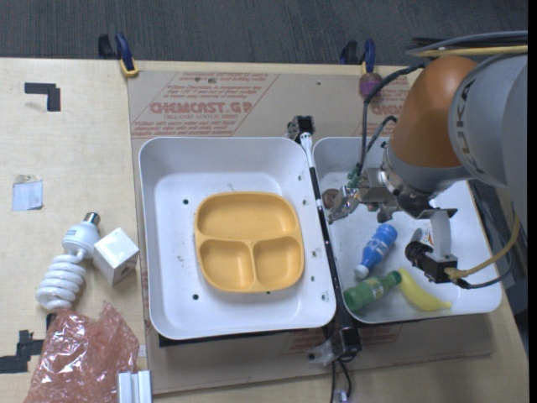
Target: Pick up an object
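Nearest my camera, at the bottom left, I see a crumpled pinkish plastic bag (80, 355) on the worktop (67, 166), with a white spiral light bulb (65, 269) just above it and a small white cube (116, 254) touching the bulb's right side. A small silvery square (28, 195) and a black angle mark (44, 96) lie farther up the left side of the worktop.

Two white bins sit side by side on a brown sheet printed with red lettering (201, 103). In the left bin (164, 225) I see a yellow divided tray (249, 242), lying flat near the middle, with one wide compartment at the top and two smaller ones below.

In the right bin (336, 154) I can pick out three things near its lower half: a small bottle with a blue label (376, 248) lying tilted, a green bottle (371, 290) below it, and a yellow banana (422, 292) just beside the green bottle on the right, apparently touching its neck end. All three rest on the bin floor.

My arm (461, 116) comes in from the right, its orange band above the upper half of the right bin. The gripper (342, 200) hangs near the left wall of that bin, above and to the left of the blue-labelled bottle. I cannot tell from this angle how it is set, and I see nothing held in it.

Blue clamps (124, 54) hold the sheet at the far edge.
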`<state>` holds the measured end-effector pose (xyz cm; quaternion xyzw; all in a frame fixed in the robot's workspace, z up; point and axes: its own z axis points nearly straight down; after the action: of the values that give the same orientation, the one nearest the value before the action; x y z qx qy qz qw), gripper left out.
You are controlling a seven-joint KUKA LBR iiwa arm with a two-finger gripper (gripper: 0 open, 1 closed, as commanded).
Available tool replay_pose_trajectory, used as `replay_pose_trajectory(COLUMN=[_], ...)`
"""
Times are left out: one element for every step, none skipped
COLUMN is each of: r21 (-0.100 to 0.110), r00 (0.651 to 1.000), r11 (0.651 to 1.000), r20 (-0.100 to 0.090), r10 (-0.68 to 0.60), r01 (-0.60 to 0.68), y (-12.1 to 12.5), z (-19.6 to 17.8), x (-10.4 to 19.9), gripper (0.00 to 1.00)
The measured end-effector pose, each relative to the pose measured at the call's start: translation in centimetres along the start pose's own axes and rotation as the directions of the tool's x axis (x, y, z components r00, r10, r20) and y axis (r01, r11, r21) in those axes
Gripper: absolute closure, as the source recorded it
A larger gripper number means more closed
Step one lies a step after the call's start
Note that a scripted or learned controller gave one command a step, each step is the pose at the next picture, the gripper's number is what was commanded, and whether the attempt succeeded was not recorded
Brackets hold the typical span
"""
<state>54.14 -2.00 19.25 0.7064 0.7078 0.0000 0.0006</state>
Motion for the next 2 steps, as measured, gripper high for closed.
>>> replay_pose_trajectory(r21=[0.0, 0.001], r00=[1.0, 1.0], r11=[1.0, 1.0], r20=[0.0, 0.0], r10=[0.0, 0.002], r01=[0.0, -0.002], y=[0.0, 1.9], z=[0.0, 8.1], x=[0.0, -8.0], gripper=[0.0, 0.0])
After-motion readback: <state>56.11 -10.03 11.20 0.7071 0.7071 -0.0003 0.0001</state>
